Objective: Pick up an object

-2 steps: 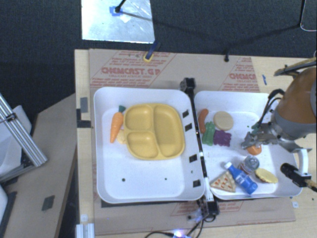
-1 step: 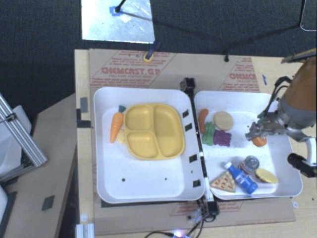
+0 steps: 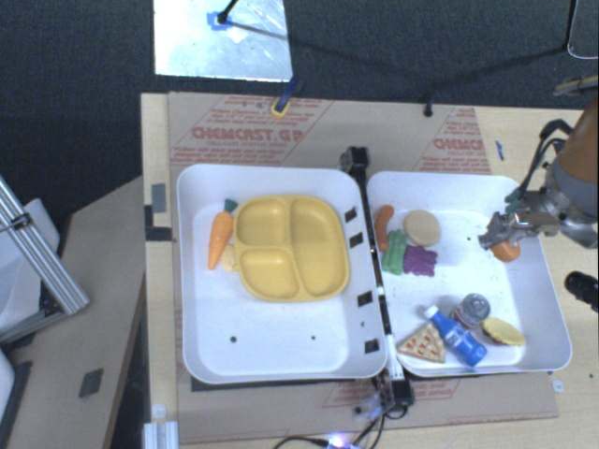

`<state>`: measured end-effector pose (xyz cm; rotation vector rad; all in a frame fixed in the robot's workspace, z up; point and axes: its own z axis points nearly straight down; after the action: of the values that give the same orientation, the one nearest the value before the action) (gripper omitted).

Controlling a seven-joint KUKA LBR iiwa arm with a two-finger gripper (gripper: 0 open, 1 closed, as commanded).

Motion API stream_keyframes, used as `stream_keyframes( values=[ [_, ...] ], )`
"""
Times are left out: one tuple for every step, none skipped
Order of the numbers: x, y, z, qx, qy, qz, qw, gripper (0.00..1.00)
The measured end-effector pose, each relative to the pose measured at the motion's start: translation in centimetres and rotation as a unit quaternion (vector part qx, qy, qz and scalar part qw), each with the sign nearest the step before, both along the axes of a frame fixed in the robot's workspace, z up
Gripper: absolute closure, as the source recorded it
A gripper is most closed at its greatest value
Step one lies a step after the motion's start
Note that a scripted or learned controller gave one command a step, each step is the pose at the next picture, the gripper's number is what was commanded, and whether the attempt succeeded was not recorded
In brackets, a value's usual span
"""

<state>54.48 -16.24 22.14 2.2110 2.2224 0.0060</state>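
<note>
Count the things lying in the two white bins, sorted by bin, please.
Left bin: 2, the orange toy carrot and the yellow divided plastic plate.
Right bin: at least 8 small toy food items; a few overlap.
Total: at least 10.

We take this for a robotics lab; a cardboard-covered bench (image 3: 309, 129) bears two white bins (image 3: 201, 344) of toy food; dark carpet (image 3: 75, 54) surrounds it; aluminium framing (image 3: 33, 251) stands at left; cables (image 3: 449, 64) trail across the floor.

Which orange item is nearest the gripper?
The small orange piece at the right bin's right wall, directly under the gripper. The carrot lies in the left bin; the orange sausage is by the divider.
</note>
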Motion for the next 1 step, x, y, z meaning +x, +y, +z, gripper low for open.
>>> stream_keyframes(
  values=[
    [2.45, 4.95, -0.53, 0.0015, 0.002, 0.002, 1.0000, 1.00]
  ],
)
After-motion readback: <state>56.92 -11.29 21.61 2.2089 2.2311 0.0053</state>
